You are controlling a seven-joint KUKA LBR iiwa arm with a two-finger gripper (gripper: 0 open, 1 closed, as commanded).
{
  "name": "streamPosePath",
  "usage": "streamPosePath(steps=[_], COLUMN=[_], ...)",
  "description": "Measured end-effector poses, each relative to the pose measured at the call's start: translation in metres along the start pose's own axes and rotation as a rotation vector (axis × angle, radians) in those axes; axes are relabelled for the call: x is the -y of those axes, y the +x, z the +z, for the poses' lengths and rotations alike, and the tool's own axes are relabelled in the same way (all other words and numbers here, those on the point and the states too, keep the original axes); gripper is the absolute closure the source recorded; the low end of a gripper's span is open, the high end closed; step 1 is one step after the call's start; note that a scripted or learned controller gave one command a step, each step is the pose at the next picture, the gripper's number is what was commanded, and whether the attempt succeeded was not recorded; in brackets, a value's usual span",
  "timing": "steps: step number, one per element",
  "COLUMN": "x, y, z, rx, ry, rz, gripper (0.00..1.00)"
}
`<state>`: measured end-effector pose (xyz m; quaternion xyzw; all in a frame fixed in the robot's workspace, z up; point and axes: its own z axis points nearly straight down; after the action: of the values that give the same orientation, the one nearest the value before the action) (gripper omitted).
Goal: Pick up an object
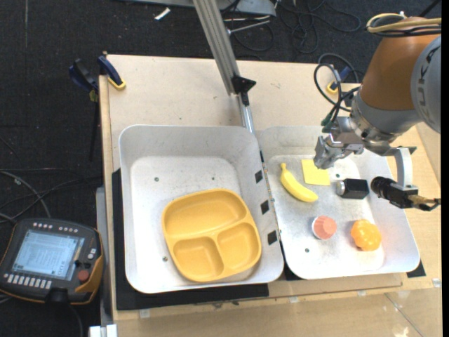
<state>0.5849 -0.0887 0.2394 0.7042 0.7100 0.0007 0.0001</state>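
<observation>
In the right bin [393,258] lie a yellow banana [297,187], a flat yellow square [316,172], a small pink-red round piece [324,227] and an orange fruit [365,234]. A small black block with a silvery end [351,187] lies just right of the square. My gripper [325,159] points down over the square's upper right corner, close to the bin floor and right of the banana's top end. Nothing shows between its tips.
The left bin [140,153] holds a yellow divided plate [210,234]. A slanted metal pole [219,37] runs down to the bins' shared edge. A teach pendant [45,258] sits off the bench at the lower left. Blue-yellow clamps [105,72] grip the bench's far left corner.
</observation>
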Motion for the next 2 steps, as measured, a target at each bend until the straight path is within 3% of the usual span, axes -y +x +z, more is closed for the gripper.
streamPosePath(steps=[2], x=[-0.044], y=[0.107], z=[-0.009], rx=[-0.001], ry=[-0.002], rz=[0.000], gripper=[1.00])
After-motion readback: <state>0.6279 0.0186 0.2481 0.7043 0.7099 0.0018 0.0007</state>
